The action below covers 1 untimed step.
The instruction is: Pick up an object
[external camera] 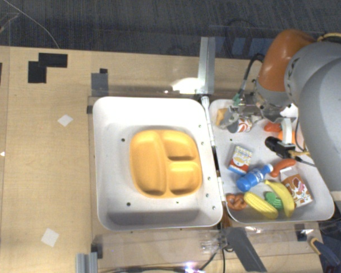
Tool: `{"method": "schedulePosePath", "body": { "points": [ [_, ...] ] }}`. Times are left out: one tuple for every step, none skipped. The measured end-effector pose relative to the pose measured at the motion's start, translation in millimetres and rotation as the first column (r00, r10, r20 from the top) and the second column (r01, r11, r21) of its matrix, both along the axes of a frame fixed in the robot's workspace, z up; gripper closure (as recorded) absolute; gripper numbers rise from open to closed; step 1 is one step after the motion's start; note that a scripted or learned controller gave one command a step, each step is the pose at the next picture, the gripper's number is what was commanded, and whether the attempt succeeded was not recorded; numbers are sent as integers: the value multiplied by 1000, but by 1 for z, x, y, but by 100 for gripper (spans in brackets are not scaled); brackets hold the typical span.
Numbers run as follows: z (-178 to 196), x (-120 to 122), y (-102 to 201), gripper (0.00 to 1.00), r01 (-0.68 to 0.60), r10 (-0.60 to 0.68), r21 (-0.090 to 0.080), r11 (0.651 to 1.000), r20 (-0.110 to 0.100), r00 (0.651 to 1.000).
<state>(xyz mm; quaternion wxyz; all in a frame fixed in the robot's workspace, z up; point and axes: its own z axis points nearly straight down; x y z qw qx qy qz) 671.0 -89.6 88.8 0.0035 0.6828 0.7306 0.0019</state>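
We see the claw point(237, 120) low in the upper corner of the right white bin point(324, 209), where the small toys crowd together; we cannot tell its state. The likeliest target, a red-and-white packet point(245, 125), lies just beside it.
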Motion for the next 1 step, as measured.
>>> {"method": "schedulePosePath", "body": {
  "points": [
    [0,0,-22,0,18,-18,-1,1000,1,1000]
  ]
}}
